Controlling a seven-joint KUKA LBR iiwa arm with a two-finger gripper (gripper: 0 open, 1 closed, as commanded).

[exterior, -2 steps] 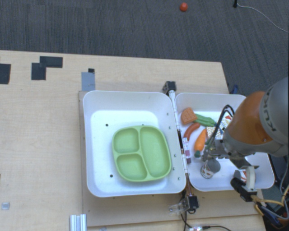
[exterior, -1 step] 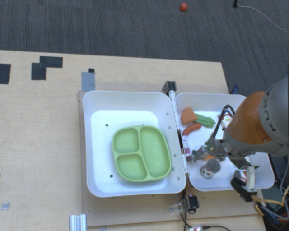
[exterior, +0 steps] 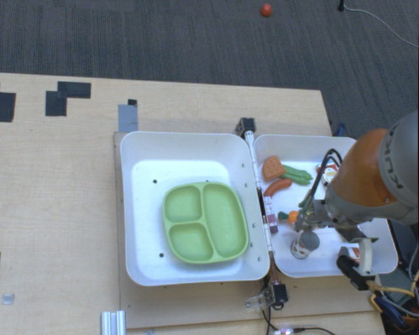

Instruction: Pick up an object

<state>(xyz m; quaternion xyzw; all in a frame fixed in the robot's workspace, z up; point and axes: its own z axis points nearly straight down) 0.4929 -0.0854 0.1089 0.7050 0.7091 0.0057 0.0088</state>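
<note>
A pale wooden counter (exterior: 59, 216) stands on dark grey carpet (exterior: 163, 36), carrying two shallow white bins side by side; a small red ball (exterior: 266, 10) lies on the carpet far beyond. The grey arm (exterior: 370, 180), with its orange band, reaches into the right bin (exterior: 383, 258), and the tool (exterior: 304, 243) hangs low over that bin's floor, pointing down at a small round grey-and-white object that sits directly beneath it; whether the tool is clenched or released cannot be told from this angle. Just beyond the tool lie the loose items: a small orange piece (exterior: 292, 216) closest, then a reddish sausage-shaped toy (exterior: 277, 187), a green pepper-like toy (exterior: 296, 175) and an orange wedge-shaped toy (exterior: 272, 168) farther off toward the bin's far edge. Away from the arm, past the divider between the bins, the left bin (exterior: 147, 196) holds a light green three-compartment tray (exterior: 205, 223), lying flat near its middle.
</note>
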